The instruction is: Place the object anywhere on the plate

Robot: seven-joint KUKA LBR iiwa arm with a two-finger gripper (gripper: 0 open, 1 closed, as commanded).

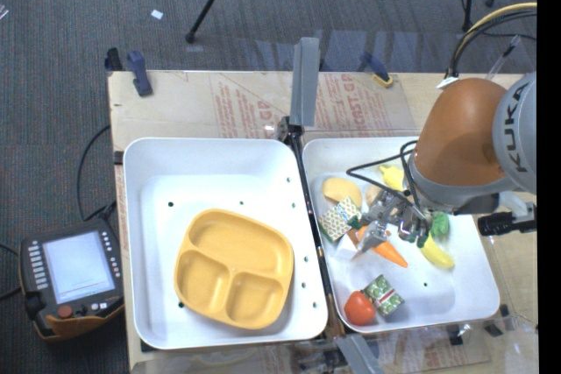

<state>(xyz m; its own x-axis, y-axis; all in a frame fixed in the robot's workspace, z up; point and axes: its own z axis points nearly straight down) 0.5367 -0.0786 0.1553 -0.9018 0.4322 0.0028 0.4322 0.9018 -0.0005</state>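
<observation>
The counter (219,96) carried two white bins side by side. The left bin (149,179) held the yellow plate (234,267), a three-compartment tray lying flat with nothing on it. The right bin (465,298), just beside the left bin, held all the small objects.

The arm (465,144) reached in over the right bin, its orange band well above the far corner of that bin. The gripper (386,228) was down among the objects near the middle of the right bin; could not tell how far it was open, nor whether it had hold of anything.

Objects, all placed relative to the gripper: a yellow banana (436,254) just to its right, with a small green piece (439,224) above the banana. An orange carrot (392,254) lay directly below the gripper, apparently touching it. A pale yellow slice (340,188) sat up and to the left. A green checked packet (337,219) lay to the left, near the bin wall. A red tomato (359,308) rested well below, at the near edge of the bin, with a second green checked packet (384,294) touching its right side. No object was on the plate.
</observation>
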